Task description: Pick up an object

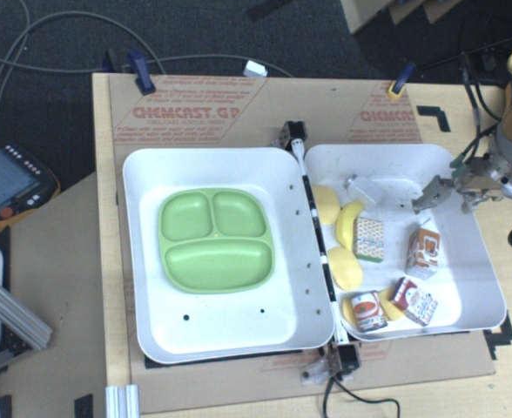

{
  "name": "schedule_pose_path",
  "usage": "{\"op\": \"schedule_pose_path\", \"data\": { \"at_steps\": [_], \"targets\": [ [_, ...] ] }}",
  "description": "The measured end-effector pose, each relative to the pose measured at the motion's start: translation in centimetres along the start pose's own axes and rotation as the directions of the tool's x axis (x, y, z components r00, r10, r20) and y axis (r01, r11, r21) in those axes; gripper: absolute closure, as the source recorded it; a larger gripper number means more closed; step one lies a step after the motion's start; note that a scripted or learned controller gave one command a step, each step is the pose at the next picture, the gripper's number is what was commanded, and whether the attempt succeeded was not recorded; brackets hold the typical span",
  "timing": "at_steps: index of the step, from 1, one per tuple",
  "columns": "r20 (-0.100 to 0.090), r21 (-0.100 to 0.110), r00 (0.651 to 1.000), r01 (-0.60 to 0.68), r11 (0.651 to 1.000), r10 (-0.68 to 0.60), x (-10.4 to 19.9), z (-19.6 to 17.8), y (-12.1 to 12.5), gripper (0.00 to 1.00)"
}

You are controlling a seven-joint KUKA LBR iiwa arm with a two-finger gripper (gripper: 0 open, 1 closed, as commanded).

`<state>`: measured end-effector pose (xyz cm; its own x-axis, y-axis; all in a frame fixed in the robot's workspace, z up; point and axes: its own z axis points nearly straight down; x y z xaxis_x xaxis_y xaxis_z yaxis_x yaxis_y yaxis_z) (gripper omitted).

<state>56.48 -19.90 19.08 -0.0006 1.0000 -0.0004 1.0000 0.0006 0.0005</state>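
A dark grey carpet floor (56, 24) surrounds the pale wooden counter (82, 259), with thin cables (30, 55) looping across it. Blue clamps (140, 72) grip the counter's far edge. The light is even and soft.

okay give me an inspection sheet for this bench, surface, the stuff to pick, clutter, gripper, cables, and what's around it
Surface: bench topped with printed cardboard, bearing the left bin and right bin side by side.
Job's things: in the right bin, yellow pieces along its left wall, a packet, an orange-and-white pouch, a can and a red-and-white pack.
Clutter: green divided plate in the left bin; blue clamps on the bench's far edge.
Gripper: gripper over the right bin's far right part, holding nothing that I can see.
Cables: grey cable looping across the floor; a black one at the near edge.
Surroundings: dark carpet; handheld pendant at left.
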Motion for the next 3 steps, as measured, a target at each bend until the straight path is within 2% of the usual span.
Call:
{"op": "schedule_pose_path", "data": {
  "at_steps": [1,2,3],
  "targets": [
    [-0.001,0.003,1.0,-0.001,1.0,0.001,-0.7,10.0,-2.4,0.0],
    [0.0,-0.001,1.0,-0.002,1.0,0.002,-0.7,9.0,-2.3,1.0],
    [-0.001,-0.006,1.0,0.002,1.0,-0.002,6.9,10.4,5.7,1.0]
  ]
}}
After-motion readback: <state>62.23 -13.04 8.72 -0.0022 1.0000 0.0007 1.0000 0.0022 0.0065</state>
